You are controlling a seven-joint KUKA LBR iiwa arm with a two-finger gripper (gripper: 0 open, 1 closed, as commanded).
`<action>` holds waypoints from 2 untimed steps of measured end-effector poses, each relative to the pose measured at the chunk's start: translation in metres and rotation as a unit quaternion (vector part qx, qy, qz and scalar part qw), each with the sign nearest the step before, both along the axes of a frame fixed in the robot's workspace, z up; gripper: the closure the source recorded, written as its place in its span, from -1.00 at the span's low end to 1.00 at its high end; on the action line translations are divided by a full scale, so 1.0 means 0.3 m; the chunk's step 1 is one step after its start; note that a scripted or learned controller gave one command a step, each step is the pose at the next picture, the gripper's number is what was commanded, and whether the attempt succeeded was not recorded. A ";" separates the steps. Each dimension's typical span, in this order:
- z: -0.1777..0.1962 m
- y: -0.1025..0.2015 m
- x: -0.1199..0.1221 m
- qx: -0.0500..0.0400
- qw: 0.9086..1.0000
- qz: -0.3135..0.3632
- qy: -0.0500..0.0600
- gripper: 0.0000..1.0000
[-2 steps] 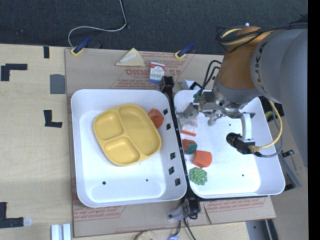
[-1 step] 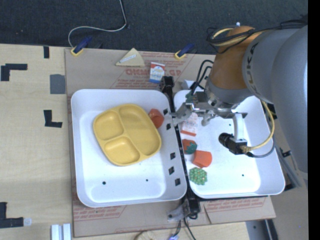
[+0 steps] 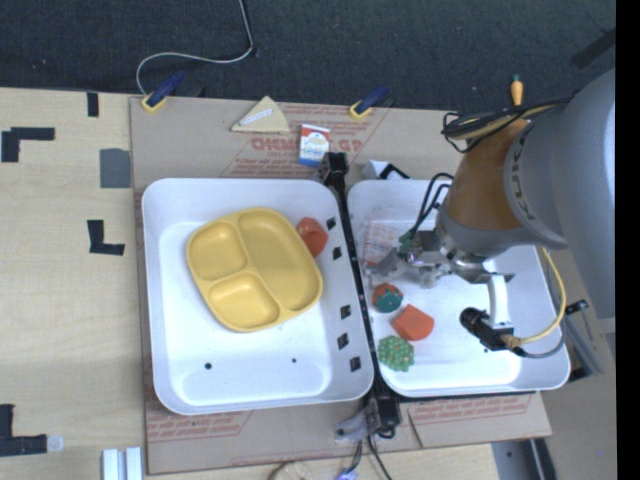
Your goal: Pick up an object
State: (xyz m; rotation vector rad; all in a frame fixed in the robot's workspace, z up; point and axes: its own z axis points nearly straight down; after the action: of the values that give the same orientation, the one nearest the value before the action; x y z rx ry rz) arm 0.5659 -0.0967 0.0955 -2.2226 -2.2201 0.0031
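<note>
Overhead, the grey arm (image 3: 560,168) with its orange band reaches from the frame's right into the right-hand white bin (image 3: 535,368), its gripper (image 3: 420,260) low near the bin's upper left; whether it is open or shut cannot be told. Just below it lie a small rounded teal-and-orange object (image 3: 387,296), a blocky orange piece (image 3: 412,322) and a knobbly green ball (image 3: 396,352), none of them lifted. At centre left, the left bin (image 3: 170,368) holds a smooth yellow three-compartment plate (image 3: 254,268), with a reddish-orange item (image 3: 314,235) touching its upper right edge.
</note>
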 end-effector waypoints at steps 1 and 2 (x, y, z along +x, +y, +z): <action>-0.032 0.010 0.205 0.000 1.000 0.001 -0.002 -1.00; -0.034 -0.007 0.343 0.000 1.000 0.002 -0.002 -1.00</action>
State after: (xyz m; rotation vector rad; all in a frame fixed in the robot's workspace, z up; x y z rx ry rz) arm 0.6690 -0.0988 0.0853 -2.2201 -2.2264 -0.0007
